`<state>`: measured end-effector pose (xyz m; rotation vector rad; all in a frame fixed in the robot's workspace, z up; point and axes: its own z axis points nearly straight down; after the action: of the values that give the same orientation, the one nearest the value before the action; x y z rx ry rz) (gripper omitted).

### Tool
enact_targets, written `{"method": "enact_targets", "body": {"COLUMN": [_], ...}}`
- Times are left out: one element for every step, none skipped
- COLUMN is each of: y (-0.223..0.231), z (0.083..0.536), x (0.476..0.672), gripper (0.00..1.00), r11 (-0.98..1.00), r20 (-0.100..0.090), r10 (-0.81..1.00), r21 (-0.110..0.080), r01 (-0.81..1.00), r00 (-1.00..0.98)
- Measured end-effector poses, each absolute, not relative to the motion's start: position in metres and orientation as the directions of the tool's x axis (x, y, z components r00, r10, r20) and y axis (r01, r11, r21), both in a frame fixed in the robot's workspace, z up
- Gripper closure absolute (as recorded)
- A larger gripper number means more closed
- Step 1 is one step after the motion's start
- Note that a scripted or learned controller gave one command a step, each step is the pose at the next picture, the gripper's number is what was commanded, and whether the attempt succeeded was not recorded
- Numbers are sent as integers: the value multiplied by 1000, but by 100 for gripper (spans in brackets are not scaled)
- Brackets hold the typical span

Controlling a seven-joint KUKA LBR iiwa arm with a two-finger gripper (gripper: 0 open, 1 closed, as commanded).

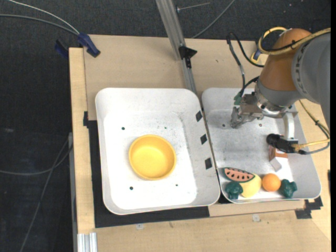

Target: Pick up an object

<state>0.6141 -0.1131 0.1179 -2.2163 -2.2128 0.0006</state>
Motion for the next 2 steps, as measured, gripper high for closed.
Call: {"method": "enact_targets", "body": {"y": [-114, -114], "z": [185, 243], "x": [615, 617], "gripper": [100, 100], "r11": [0, 1], "r20": [0, 0], "r10": [1000, 1000], "r21": [9, 10], "r01": [1000, 1000], "r00": [0, -1]}}
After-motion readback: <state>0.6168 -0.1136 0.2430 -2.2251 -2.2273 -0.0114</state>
